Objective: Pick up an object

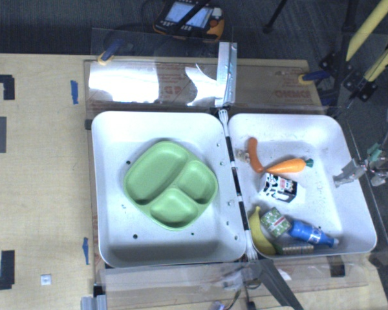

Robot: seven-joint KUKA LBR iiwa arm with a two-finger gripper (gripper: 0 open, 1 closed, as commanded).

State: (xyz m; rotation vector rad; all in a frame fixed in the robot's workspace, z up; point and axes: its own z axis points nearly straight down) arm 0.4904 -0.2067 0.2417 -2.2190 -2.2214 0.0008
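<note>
the wooden surface [39, 173] carries two shallow white bins side by side. the left bin [110, 134] holds a green divided plate [171, 183], stiff plastic by the look of it, broad and flat, so a two-finger grab would only work on its rim. the right bin [330, 141] has the likelier picks, crowded toward its near left corner. the blue bottle [310, 233] lies on its side near the front wall, probably light but smooth and round, apt to roll or slip unless taken across its body. the banana [257, 234] curves along the left wall, touching the clutter, hard to reach cleanly. the toy carrot [286, 166] lies apart in the middle, tapered and firm looking; i'd judge it the easiest, pinched across its thick middle. a small black and white packet [279, 186] sits just below it, flat and hard to get under. a thin orange sausage-like piece [253, 154] lies beside the carrot's tip. the pincer [349, 173] sits at the bin's right edge, and i cannot tell its state.
</note>
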